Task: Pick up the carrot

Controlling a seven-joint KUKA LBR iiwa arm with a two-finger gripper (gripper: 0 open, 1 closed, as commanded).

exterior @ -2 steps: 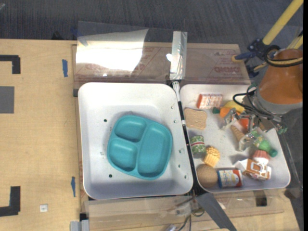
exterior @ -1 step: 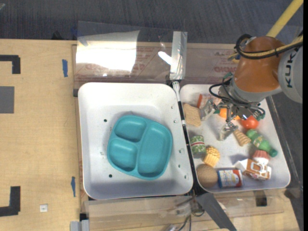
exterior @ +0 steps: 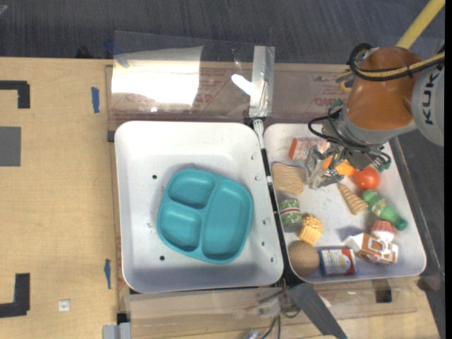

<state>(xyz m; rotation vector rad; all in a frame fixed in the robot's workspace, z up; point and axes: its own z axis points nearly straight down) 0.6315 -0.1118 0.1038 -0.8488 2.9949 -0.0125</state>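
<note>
A: Left to right, what's there?

B: The left shallow white plastic bin [exterior: 134,143] carries a smooth teal three-compartment plastic tray [exterior: 205,215] at its middle. In the right white bin [exterior: 412,253], along the left wall: a tan bread-like piece [exterior: 287,178], a small green can [exterior: 289,211], a knobbly yellow corn piece [exterior: 310,227] and a brown rounded lump [exterior: 304,256].

A: And the carrot?

B: I take the small tapered orange carrot with a green top [exterior: 345,168] to be it, lying near the far edge beside a glossy red tomato [exterior: 366,179]. That reading is unsure; much of it is hidden.

A: Progress?

B: The metal two-finger gripper [exterior: 323,169] hangs just beside it. Whether its fingers are open or closed, I cannot tell. Nothing looks lifted, so the grasp remains.
</note>
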